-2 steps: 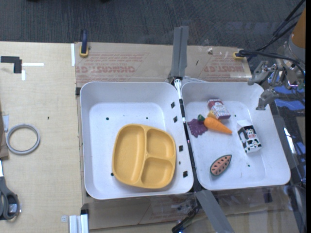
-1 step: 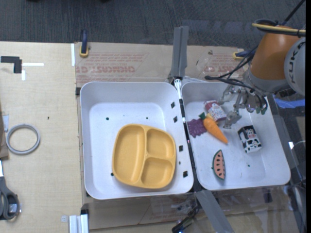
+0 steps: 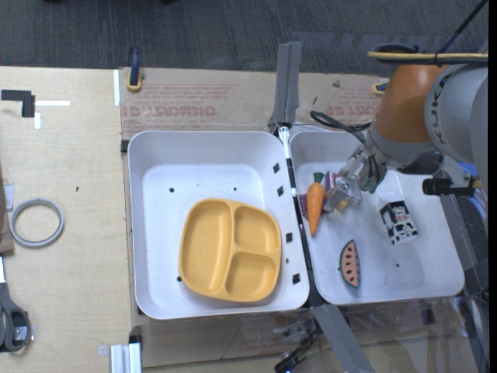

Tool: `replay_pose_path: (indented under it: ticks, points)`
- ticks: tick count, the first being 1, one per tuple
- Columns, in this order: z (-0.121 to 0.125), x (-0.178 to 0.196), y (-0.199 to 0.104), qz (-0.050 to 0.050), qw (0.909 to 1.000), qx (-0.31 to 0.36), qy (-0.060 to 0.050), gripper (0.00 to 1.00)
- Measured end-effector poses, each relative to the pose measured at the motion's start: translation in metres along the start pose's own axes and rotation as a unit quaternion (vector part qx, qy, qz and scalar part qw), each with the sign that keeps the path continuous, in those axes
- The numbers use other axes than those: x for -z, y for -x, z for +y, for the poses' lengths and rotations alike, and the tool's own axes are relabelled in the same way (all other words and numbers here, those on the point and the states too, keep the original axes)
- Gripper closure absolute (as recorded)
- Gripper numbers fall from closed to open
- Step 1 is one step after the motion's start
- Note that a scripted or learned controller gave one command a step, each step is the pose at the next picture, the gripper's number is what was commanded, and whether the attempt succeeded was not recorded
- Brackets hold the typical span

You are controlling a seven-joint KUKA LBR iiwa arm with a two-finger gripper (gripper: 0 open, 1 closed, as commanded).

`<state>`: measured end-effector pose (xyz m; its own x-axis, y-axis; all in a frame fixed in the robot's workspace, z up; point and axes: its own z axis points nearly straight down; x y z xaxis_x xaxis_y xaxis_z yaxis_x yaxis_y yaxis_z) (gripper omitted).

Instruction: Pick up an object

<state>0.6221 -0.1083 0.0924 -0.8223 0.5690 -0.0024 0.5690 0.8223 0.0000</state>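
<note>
Carrot, orange plastic with a green top (image 3: 314, 203), lies just left of your hand (image 3: 347, 189), long axis running top to bottom, beside the right white bin's (image 3: 435, 282) left wall; finger state unclear.

Light is bright and even from above; the white bins (image 3: 147, 231) shine slightly; shadows are soft; focus is a little soft.

One fixed camera looks down at a slant from well above the surface (image 3: 70, 154), taking in both bins (image 3: 206, 158) whole; the arm (image 3: 435, 107) enters from the right edge.
</note>
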Motion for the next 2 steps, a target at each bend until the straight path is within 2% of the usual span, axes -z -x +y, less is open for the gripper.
replay_pose_path:
  ticks: [1,2]
  points:
    - [0.0010,0.0096,0.0005,-0.002,1.0000,0.002,0.000,1.00]
    - [0.0018,0.0194,0.0013,-0.004,1.0000,0.003,-0.001,1.00]
